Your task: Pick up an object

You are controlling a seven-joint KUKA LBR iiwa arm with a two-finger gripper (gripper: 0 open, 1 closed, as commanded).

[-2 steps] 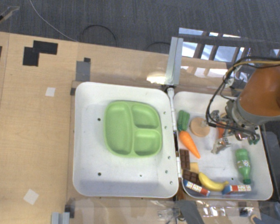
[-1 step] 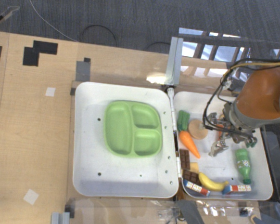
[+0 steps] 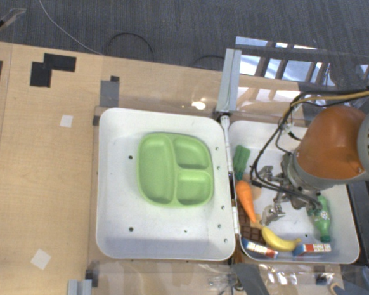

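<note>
Camera view, catalogue of risks. Left bin: a green divided plate is carried near its middle. Right bin: a carrot, a banana, a green bottle, a green cylinder, a dark chocolate-like bar and a red-and-white marker are crowded along the left and lower walls. The pincer is seen low over the right bin, just above the banana and beside the carrot; whether it is wide or narrow cannot be told, and nothing is seen held in it. Judged hazards: a descent between carrot and banana may close on neither; the curved banana may be pushed aside or rolled; the carrot may be jammed against the bin wall; the cables near the wrist may be snagged.
</note>
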